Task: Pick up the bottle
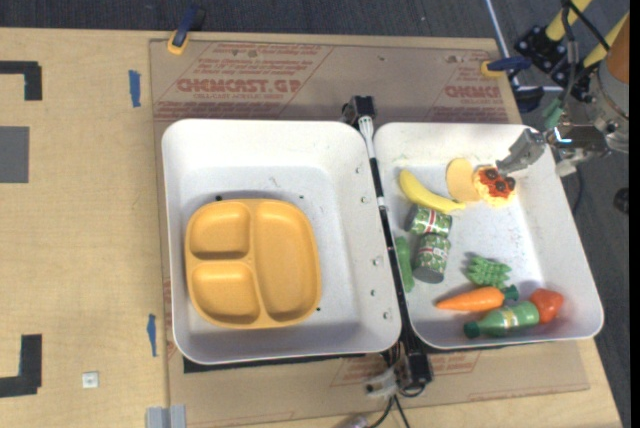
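A green bottle [505,318] with a yellow label lies on its side near the front edge of the right bin [570,216], between an orange carrot [470,299] and a red toy vegetable [547,304]. My gripper [515,159] hangs over the back right part of that bin, well behind the bottle. Its tip is just above a yellow toy with red and dark toppings [495,184]. I see nothing held in it.
In the right bin there are also a banana [428,194], a green and white can [431,242], a pale yellow round piece [461,178] and a green leafy toy [487,269]. The left bin [200,151] holds an orange divided plate [254,262]. Cables and clamps sit beyond the back right corner.
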You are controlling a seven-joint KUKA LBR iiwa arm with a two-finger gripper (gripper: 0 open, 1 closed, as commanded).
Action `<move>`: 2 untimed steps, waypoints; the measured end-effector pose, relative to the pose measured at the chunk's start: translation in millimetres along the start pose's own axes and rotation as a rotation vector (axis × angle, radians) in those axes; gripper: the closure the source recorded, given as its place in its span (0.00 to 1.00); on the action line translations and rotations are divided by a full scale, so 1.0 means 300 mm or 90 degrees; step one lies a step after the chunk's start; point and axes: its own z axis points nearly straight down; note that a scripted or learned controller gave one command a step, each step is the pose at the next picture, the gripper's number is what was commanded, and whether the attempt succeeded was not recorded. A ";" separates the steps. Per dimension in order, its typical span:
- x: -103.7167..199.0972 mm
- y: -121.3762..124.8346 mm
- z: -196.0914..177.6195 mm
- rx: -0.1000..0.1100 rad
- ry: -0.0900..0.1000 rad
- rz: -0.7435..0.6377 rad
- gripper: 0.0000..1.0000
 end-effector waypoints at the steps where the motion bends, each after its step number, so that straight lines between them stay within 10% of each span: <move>1: 0.157 -0.043 0.222 0.001 0.001 -0.039 0.00; 2: 0.038 -0.166 0.272 0.001 0.001 -0.204 0.00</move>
